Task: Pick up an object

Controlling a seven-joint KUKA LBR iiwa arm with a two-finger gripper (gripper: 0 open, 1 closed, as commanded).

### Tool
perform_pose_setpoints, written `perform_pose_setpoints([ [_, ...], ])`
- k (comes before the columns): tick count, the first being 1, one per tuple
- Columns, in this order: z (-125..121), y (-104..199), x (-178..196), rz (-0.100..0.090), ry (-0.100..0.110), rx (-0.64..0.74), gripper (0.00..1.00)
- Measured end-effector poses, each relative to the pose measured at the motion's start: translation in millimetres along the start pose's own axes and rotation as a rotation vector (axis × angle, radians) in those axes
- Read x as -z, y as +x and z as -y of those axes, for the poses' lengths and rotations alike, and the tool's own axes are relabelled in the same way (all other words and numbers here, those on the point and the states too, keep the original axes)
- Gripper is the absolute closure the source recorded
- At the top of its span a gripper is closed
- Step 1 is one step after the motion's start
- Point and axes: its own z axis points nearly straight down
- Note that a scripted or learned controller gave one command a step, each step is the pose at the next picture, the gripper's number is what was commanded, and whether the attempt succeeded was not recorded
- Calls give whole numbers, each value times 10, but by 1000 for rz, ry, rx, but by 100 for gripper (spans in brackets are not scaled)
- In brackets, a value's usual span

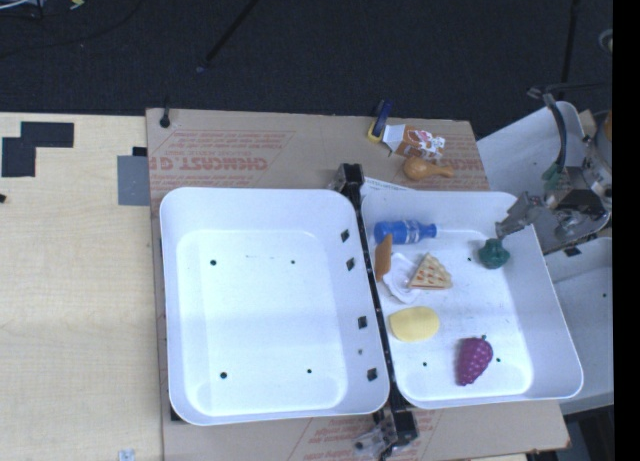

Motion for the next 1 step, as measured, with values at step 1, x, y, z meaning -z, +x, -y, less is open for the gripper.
perform_pose_setpoints([
  [1,617,166,-1256,-6,16,-1,0],
])
